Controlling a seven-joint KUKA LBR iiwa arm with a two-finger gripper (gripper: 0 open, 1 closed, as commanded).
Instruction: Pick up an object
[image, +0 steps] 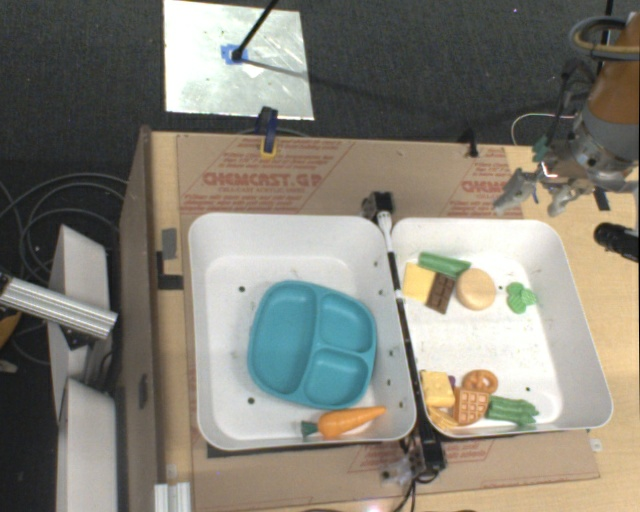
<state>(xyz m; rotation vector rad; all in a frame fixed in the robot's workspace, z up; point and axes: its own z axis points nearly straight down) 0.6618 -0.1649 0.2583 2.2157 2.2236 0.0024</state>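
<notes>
Your pickable stuff is all sitting in the right bin (560, 300), split into two little clumps. Up near the back left of that bin you've got a green block (443, 264) lying across the top of a yellow piece (416, 280) and a brown chocolate-looking bar (441, 291), all touching each other, with a tan round bun-ish thing (476, 289) right beside them and a small green leafy bit (519, 297) just past that, on its own. Down in the front left corner there's a tighter pile — a yellow cracker (437, 386), a waffle square (470, 406), a pretzel (481, 381) and a green veggie (512, 408) all crammed together and pressed up against the bin wall, so that corner is crowded. The middle and right side of that bin are bare white. Over in the left bin (220, 300) there's a blue divided plate (312, 342) taking up most of the floor, and a carrot (345, 422) lying just in front of it, close to the front rim. The gripper (540, 195) hangs outside the bins, over the cardboard (300, 175) behind the right bin's back corner — its fingers look spread apart with nothing between them, well away from every item.
</notes>
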